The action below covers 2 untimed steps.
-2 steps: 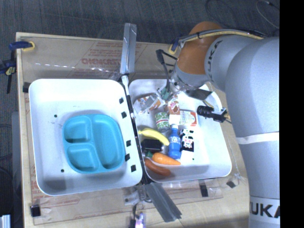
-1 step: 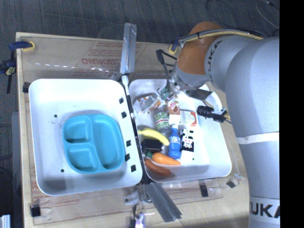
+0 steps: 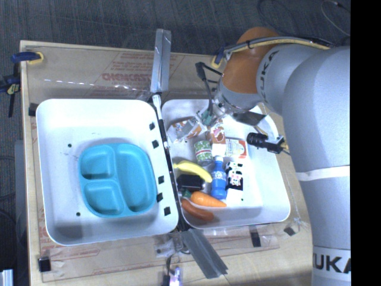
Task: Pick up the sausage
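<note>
The claw (image 3: 211, 113) at the end of the grey arm with its orange band (image 3: 245, 70) hangs over the far end of the right-hand shallow white plastic bin (image 3: 280, 183), low among the clutter there, and whether it is wide or narrow cannot be told from this angle because the wrist hides it. The reddish-brown, slightly curved sausage (image 3: 197, 213) lies well away from the claw, at the opposite, near end of the same bin, hard by the near wall and the hinged divider. Touching it on the side toward the claw is an orange carrot-shaped toy (image 3: 208, 199); further toward the claw come a yellow banana (image 3: 193, 170), a small blue bottle (image 3: 219, 182), a green-labelled can (image 3: 203, 151) and a crumpled foil wrapper (image 3: 184, 128) just beside the claw. Off to the claw's far side, in the left-hand bin, sits a blue three-compartment plastic tray (image 3: 116, 179). The step in hand looks like the approach, hardly begun. To do it well the claw should probably lift clear of the pile, travel the bin's length, turn so its opening spans the sausage's narrow width, and descend on the end away from the carrot, since a grip too near the carrot or the wall risks pinching both or skidding off.
</note>
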Available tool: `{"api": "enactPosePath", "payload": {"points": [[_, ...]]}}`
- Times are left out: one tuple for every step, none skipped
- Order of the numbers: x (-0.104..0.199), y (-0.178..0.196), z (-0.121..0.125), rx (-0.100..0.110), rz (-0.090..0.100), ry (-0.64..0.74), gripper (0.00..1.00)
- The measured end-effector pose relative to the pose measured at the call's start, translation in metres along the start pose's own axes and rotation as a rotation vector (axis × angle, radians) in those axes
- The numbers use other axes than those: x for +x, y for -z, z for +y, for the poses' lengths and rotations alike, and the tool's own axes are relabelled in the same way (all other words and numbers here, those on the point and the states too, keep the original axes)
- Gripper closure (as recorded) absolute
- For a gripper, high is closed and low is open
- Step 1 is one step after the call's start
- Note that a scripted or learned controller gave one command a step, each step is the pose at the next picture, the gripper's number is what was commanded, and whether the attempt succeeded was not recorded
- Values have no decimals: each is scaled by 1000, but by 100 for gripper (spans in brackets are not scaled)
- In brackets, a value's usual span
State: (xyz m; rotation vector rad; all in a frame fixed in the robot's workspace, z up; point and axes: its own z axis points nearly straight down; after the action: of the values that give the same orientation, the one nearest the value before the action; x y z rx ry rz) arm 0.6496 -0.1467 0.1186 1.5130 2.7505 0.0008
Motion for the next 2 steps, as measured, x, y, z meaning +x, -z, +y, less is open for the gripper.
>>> {"api": "enactPosePath", "payload": {"points": [[-36, -23, -11, -1, -1, -130, 0], [-35, -24, -12, 0, 0, -130, 0]]}}
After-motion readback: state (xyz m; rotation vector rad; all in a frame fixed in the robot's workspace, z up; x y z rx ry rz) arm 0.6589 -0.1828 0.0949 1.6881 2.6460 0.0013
